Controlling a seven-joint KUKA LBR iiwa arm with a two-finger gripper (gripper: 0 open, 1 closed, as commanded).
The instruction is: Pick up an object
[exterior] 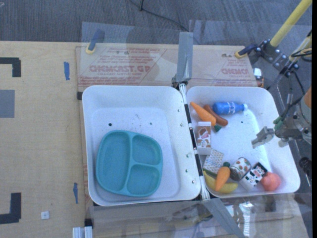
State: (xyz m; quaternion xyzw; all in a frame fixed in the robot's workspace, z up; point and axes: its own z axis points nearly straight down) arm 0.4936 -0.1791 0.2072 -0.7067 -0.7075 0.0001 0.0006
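- Objects for picking lie in the right bin (pixel 277 108): bottle (pixel 229 107), carrots (pixel 204 114), carton (pixel 203 134), banana (pixel 221 185), can (pixel 240 167), peach (pixel 270 181).
- Gripper (pixel 262 137) hangs over that bin's bare middle, holding nothing; how far open, cannot tell.
- Advice: descend on an isolated item; the front cluster looks too crowded for a clean grasp.
- Left bin (pixel 129 95) holds a teal tray (pixel 130 162).

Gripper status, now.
Gripper: over the right bin, nothing seen between its fingers; open or shut cannot be told.
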